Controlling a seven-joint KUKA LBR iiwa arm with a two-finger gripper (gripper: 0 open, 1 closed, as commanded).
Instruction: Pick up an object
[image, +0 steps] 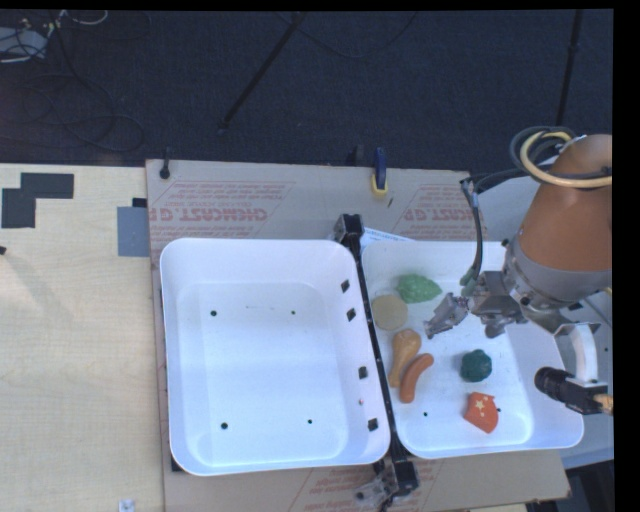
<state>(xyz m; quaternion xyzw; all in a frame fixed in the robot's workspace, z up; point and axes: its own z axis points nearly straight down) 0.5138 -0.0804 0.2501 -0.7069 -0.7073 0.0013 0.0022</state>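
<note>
Bench (70, 380) runs wide to the left, bare wood with a cardboard sheet (250, 205) under both bins. Left bin (180, 300) – biggest open floor, walls all round, nothing standing near its rim. Right bin (520, 435) is the crowded one: arm (565, 215) hangs over its right half, covering that wall.

Gripper (452, 312) sits low over the right bin's middle, pointing left; can't tell whether it's parted or closed, nothing seen clamped in it.

Objects relative to it – light green piece (417, 289) just up-left, near the back wall. Beige disc (389, 313) left, close to the divider. Orange sausage-shaped pair (408, 365) below-left, touching each other. Dark green lump (476, 365) just below. Red-orange piece (482, 412) further down, near the front wall. Floor gap runs between the sausages and the dark lump.
</note>
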